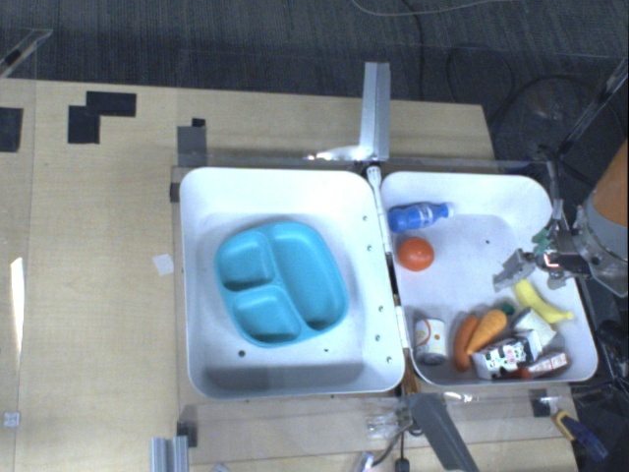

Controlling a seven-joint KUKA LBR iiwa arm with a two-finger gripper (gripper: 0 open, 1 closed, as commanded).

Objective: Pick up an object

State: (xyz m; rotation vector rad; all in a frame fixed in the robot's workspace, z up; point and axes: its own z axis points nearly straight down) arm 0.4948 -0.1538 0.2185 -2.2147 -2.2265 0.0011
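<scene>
A crowded corner invites a miss: in the lower right of the frame, the yellow banana [543, 303], two toy carrots [478, 330], a small can [428, 334] and a flat printed packet [516, 355] lie packed against one another in the right bin [472, 187], and fingers closing there could, by this reading, nudge a neighbour, pinch two items at once or slide off the banana's curved skin and come up with nothing. The gripper [536, 261] hangs at the right side of that bin, just above the banana's upper end, its metal fingers [511, 266] spread apart with nothing between them, while the grey arm with its orange band [609, 197] enters from the frame's right edge, wrist angled down and leftward toward the bin floor. A blue bottle [417, 214] and an orange ball [416, 254] sit apart near the bin's upper left, easier targets on bare floor. The left bin [197, 264] carries a blue divided plate [281, 281].
</scene>
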